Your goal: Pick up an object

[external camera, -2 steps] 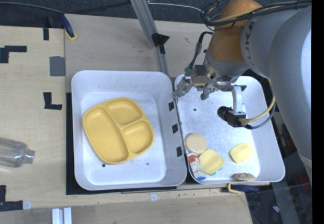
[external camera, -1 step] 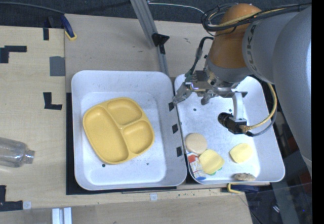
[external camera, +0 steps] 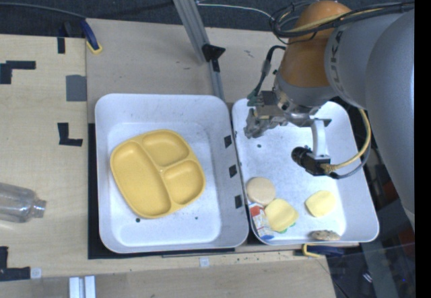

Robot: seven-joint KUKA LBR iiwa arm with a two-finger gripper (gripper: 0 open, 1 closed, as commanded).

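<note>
Starting nearest, the small food pieces cluster along the right bin's (external camera: 357,222) near edge, the round biscuit (external camera: 260,190) among them; my gripper (external camera: 259,125) hangs over its far-left corner, fingers parted, nothing between them.

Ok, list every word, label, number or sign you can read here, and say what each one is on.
No text can be read in this view.
Small packet in the right bin: red and blue print, too blurred to read.
Clear bottle on the bench: no readable label.
Yellow tray: plain.
</note>
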